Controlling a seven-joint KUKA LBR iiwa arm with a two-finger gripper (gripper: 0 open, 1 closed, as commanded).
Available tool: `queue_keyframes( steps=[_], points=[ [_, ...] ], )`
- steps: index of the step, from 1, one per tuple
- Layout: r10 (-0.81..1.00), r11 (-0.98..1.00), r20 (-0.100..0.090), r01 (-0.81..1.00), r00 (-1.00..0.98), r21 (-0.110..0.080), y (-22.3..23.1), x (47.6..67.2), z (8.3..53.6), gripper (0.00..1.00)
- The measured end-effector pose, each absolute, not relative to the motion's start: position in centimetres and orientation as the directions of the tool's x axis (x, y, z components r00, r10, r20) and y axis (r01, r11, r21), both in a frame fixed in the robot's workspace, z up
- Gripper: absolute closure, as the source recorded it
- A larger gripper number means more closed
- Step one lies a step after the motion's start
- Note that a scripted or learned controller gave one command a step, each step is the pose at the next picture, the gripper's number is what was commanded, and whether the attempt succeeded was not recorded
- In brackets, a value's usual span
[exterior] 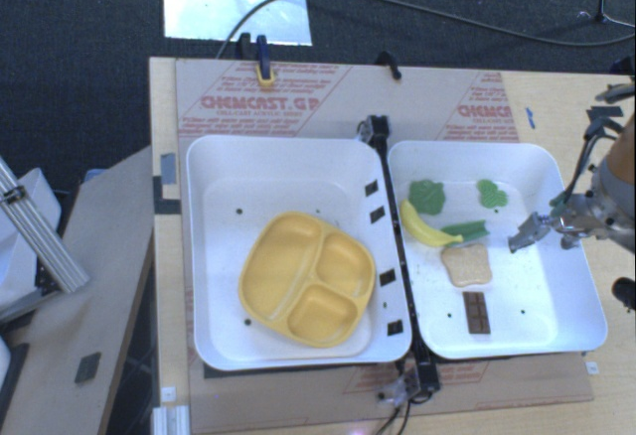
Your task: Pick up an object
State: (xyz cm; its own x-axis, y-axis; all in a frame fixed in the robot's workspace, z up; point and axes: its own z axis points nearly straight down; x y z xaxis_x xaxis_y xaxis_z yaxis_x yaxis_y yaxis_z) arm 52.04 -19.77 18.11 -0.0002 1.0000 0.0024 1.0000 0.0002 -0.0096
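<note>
Faintly legible "CHEMCAST GP" on board (260,103); tool (527,232) state unclear, over right bin (576,324).

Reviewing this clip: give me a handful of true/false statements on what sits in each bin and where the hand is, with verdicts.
1. The yellow divided tray lies in the left bin. True.
2. The banana lies in the left bin. False: it lies in the right bin, near the wall between the bins.
3. The hand is above the right bin. True.
4. The chocolate bar is between the hand's fingers. False: it lies on the bin floor, apart from the hand.
5. The toast slice lies between the banana and the chocolate bar. True.
</note>
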Motion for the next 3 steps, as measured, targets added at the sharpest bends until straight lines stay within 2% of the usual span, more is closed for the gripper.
queue_keyframes(
  steps=[1, 2, 3],
  points=[
    [1.0, 0.003, 0.0, 1.0, -0.003, 0.001, -19.7, 52.3, 18.7, 0.0],
    [1.0, 0.001, 0.001, 1.0, -0.001, -0.002, -19.4, 51.6, 12.8, 0.0],
    [1.0, 0.001, 0.001, 1.0, -0.001, 0.003, -19.4, 51.8, 8.5, 0.0]
  ],
)
